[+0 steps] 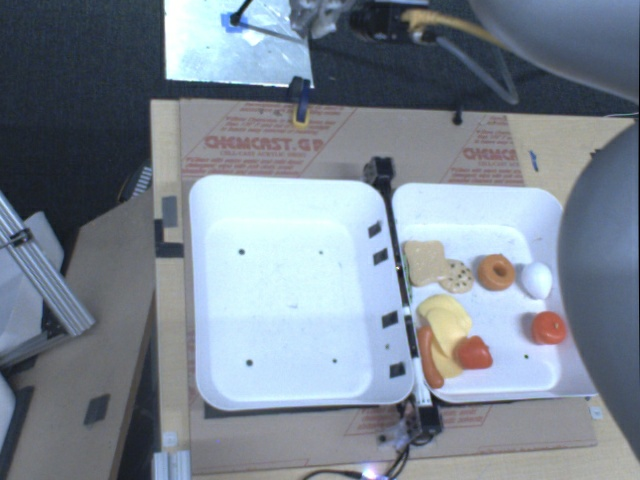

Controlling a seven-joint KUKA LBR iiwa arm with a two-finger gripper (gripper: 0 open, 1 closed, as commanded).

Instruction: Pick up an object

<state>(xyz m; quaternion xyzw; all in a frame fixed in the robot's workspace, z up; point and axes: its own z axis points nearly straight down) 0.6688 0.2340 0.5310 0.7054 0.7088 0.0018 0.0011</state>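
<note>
The arm (600,268) is a grey blur cut off by the right and top edges, and it covers the right bin's (470,200) right rim and bottom-right corner. The gripper (320,3) runs off the top edge, way too blurry to read. The sausage (428,360) is half tucked under the yellow piece (445,323) by the bin's left wall.
</note>
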